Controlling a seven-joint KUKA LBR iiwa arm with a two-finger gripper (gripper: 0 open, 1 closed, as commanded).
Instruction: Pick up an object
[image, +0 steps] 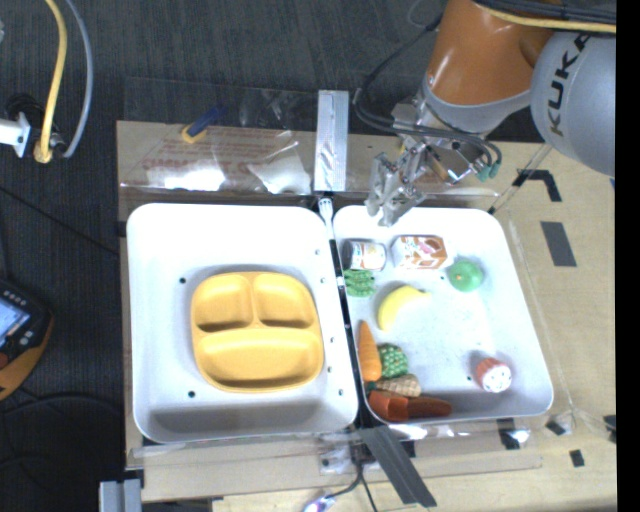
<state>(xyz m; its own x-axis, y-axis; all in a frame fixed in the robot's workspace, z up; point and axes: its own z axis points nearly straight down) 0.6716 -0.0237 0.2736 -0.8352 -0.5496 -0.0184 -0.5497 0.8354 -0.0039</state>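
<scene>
We see the gripper (393, 203) at about twelve o'clock of the right bin (520, 300), hanging just over its far rim. Its metal fingers (385, 190) point down with a slim gap between them and nothing caught there, so we read it as released and bare. Above it the orange band (480, 50) and grey arm (585, 80) run off toward one o'clock.

Just below the gripper, at six o'clock from it, lies a small packet (420, 251) with a white, orange and red print. Beside that, at nine o'clock of it, sits a little can (364, 256) with a shiny top, and under the can a dark green piece (358, 283) against the bin's wall. At three o'clock of the packet rests a round green ball (465, 274).

Near the bin's middle we find a yellow banana (398, 303), curved, lying flat. Toward seven o'clock a carrot (369, 351) lies along the left wall, touching a bumpy green item (392, 360); below those lie a tan piece (400, 385) and a red-brown sausage (410, 406) at the near wall. At five o'clock sits a red and white item (493, 374), well apart from the others.

The left bin (160, 300) holds a yellow divided tray (258, 331) with three compartments.
</scene>
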